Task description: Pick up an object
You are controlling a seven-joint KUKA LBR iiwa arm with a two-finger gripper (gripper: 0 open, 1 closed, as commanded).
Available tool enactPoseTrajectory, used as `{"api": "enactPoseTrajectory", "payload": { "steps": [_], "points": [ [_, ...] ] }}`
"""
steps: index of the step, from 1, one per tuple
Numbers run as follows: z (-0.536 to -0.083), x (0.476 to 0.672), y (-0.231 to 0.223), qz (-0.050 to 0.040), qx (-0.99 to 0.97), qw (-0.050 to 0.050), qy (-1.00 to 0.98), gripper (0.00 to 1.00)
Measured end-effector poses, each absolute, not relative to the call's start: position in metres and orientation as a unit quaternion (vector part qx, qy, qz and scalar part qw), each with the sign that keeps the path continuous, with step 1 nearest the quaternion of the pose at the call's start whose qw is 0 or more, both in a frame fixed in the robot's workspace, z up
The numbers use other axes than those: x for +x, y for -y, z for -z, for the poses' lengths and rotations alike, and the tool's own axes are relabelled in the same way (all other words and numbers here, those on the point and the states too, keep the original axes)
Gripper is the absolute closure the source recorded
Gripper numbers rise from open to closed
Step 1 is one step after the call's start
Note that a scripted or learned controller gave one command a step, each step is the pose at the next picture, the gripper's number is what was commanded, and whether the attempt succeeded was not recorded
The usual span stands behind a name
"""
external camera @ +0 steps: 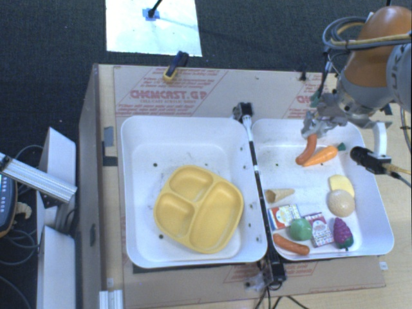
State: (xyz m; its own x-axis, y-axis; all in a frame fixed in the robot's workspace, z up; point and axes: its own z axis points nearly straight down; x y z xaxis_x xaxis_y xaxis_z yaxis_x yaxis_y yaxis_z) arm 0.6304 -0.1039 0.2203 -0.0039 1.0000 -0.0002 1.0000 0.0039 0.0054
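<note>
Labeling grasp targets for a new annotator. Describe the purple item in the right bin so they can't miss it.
Start at the right bin, the one that holds the toy food. Go to its near right corner, past the pale round egg-like piece. The purple grape bunch lies there beside a small red-and-white packet; it is the only purple item in either bin.

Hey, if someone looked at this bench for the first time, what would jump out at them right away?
Probably the yellow divided plate, lying alone in the left bin. Next, the cluster of toy food in the right bin, such as the carrot, the green ball and the purple piece. Above that bin's far edge, the gripper hangs over a red-orange piece.
</note>
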Motion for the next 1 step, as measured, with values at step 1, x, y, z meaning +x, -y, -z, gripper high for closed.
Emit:
{"api": "enactPoseTrajectory", "payload": {
  "steps": [1],
  "points": [
    [-0.1945, 0.5842, 0.0422, -0.0003, 0.706, 0.0, -0.709, 1.0]
  ]
}}
